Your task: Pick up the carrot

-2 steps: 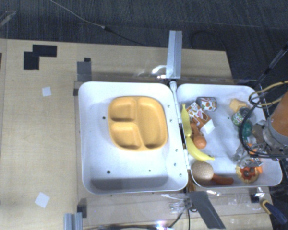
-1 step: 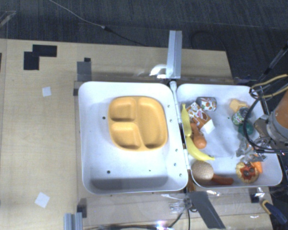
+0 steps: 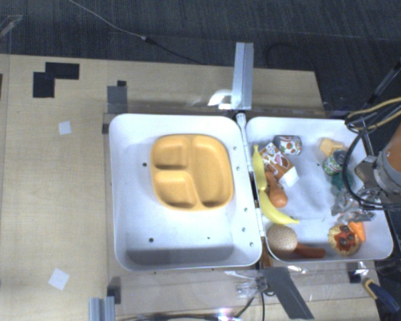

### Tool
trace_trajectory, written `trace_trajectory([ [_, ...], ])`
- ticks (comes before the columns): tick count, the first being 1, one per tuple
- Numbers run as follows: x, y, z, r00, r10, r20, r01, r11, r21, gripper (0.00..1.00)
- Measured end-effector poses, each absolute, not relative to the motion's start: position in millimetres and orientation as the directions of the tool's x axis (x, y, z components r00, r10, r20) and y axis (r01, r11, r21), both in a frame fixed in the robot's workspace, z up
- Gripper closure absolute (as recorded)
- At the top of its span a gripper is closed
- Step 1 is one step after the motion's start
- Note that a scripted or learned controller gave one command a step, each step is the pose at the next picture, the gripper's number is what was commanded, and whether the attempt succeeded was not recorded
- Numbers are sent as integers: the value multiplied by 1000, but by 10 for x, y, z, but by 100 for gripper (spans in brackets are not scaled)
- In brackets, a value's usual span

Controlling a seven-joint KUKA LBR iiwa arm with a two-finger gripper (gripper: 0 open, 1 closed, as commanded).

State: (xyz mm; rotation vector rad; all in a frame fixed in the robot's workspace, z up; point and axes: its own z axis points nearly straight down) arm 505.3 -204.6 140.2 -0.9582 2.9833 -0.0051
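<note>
Two white bins on a wooden bench

The left bin (image 3: pixel 130 199) held a yellow divided plate (image 3: pixel 190 171) — the right bin (image 3: pixel 307 129) a banana (image 3: pixel 273 209), a small carton (image 3: pixel 287 145) and a brown round thing (image 3: pixel 281 237).

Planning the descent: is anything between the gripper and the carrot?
Nothing visible. The gripper hangs right next to the carrot, in the near right corner of the right bin. A round red-and-yellow item lies against the carrot's left side and might crowd a finger.
</note>
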Motion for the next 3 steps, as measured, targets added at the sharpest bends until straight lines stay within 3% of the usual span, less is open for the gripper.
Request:
trace_trajectory([
  [1, 5165, -2054, 1523, -803, -596, -7, -596, 803, -6, 100],
  [2, 5079, -1514, 1751, -752, -659, -7, -659, 752, -5, 100],
  [3, 5215, -2062, 1931, -640, -769, -6, -768, 640, -9, 100],
])
